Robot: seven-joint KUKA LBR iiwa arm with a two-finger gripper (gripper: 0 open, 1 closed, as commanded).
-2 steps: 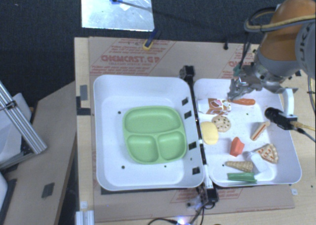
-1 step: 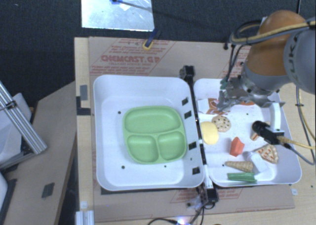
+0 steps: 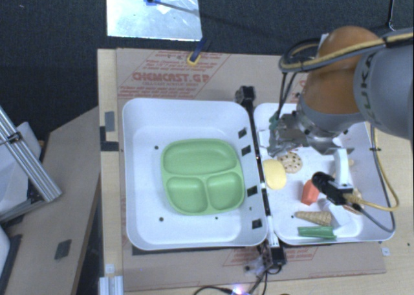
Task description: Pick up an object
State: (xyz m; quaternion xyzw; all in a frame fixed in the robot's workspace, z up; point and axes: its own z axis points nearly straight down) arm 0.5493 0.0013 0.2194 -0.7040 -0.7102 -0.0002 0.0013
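Note:
My gripper (image 3: 279, 143) hangs low over the back left part of the right bin (image 3: 369, 158), under the grey and orange arm. Just in front of it lies a round chocolate-chip cookie (image 3: 292, 162). A pale yellow rounded piece (image 3: 274, 174) rests against the bin's left wall, below the cookie. Further forward are a red-orange piece (image 3: 310, 191), a tan waffle cone (image 3: 314, 217) and a green pod (image 3: 317, 231) along the front wall. Nothing shows between the gripper and these things.
The left bin (image 3: 145, 125) holds a green plate (image 3: 200, 176) with three compartments. Black clips run along the divider (image 3: 255, 171) between the bins. A shiny metal sheet (image 3: 154, 2) lies beyond the bench at the back.

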